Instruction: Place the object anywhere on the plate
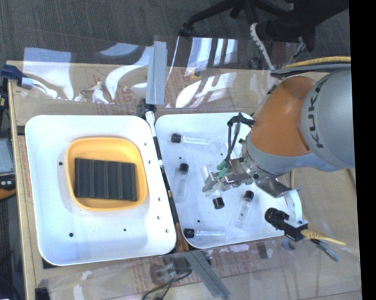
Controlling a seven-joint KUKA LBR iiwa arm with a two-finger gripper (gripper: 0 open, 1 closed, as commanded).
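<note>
Wooden bench (pixel 88 287) under two white bins, side by side.

Left bin (pixel 48 227): yellow plate (pixel 104 148) in the middle, dark ribbed block (pixel 106 178) lying on it. Right bin (pixel 178 221): small clear tubes with black caps scattered about, one near the top left corner (pixel 187 139), one beside the left wall (pixel 183 177), one at the bottom edge (pixel 204 232), two near the middle (pixel 245 207). Grey and orange arm (pixel 299 126) reaching over the right bin, gripper (pixel 215 181) low near its middle. Fingers too blurry, cannot tell if clenched or let go.

Yellow plate (pixel 104 148) with dark ribbed centre, flat in left bin; small black-capped vials (pixel 189 139) scattered in right bin.
</note>
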